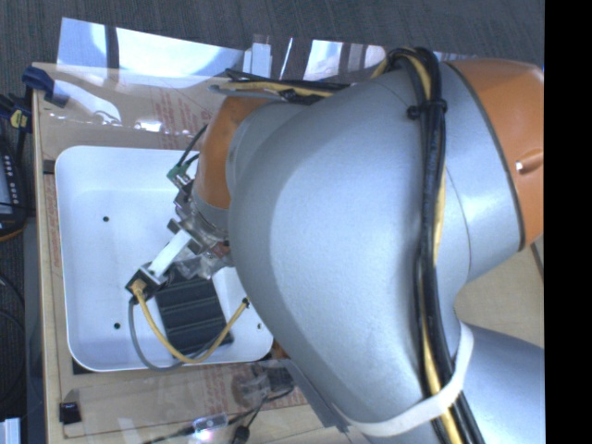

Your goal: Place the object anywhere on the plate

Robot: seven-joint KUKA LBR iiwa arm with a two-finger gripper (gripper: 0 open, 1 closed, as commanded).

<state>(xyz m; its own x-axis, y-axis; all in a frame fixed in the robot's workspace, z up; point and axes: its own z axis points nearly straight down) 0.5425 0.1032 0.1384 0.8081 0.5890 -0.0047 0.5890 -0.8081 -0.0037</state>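
- Fingers: the gripper (197, 259) hangs low over the shallow white plastic bin (97, 276), above the right part of its floor. The wrist above hides its tips, so I cannot tell whether the fingers are open or closed, or whether anything sits between them.
- The large grey robot arm (351, 248) is closest to the camera. It reaches over the bin's right edge and covers that edge and everything to the right of the bin.
- An orange band (504, 128) on the arm lies well to the right of the bin.
- The arm blocks the view, so I cannot tell where the object and the plate lie.
- The bare left part of the bin's floor carries two small dark dots (106, 218), well apart.
- The pale wooden surface (120, 405) shows along the bin's near and left sides.
- A clear plastic sheet with red print (148, 114) lies just beyond the bin's far edge.
- Grey carpeted floor (277, 3) lies beyond that.
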